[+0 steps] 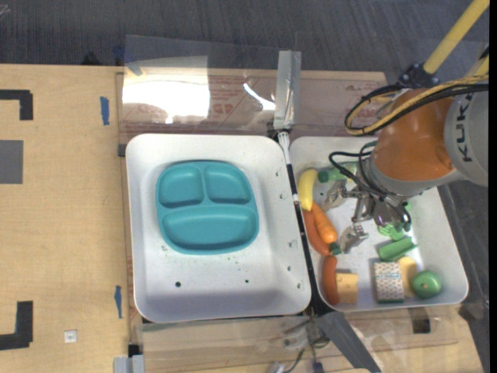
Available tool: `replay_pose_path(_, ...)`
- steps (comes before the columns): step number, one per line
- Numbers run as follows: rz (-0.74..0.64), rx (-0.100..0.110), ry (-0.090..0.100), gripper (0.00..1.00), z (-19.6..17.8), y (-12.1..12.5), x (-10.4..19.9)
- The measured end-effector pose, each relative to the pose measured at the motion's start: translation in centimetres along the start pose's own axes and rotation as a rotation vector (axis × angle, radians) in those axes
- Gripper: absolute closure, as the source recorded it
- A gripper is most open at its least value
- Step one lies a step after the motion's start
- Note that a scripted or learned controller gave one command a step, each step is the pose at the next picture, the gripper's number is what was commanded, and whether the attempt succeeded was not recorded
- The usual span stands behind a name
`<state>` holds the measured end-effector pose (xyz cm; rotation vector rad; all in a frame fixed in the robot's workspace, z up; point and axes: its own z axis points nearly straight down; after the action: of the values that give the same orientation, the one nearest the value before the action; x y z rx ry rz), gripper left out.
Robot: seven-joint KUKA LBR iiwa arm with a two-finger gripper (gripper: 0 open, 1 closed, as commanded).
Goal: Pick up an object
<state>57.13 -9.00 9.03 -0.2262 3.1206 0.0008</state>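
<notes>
We see a light wooden worktop (pixel 54 208) with black marks and blue tape, before dark grey carpet (pixel 233 6).

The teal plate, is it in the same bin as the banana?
No, the teal plate lies in the left bin, while the banana lies in the right bin.

Bench (pixel 62 208) bearing two white bins (pixel 217 286)
</notes>
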Motion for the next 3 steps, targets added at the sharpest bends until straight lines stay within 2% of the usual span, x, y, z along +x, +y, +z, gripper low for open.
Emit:
replay_pose_path(1, -0.407, 0.0, 0.001, 0.0, -2.8, -4.5, -8.4)
replay_pose_path(2, -0.49, -0.003, 0.022, 0.0, 0.2, -2.0, -9.2)
replay_pose_path(3, -0.486, 0.004, -0.006, 1.0, -1.3, -1.9, -9.9)
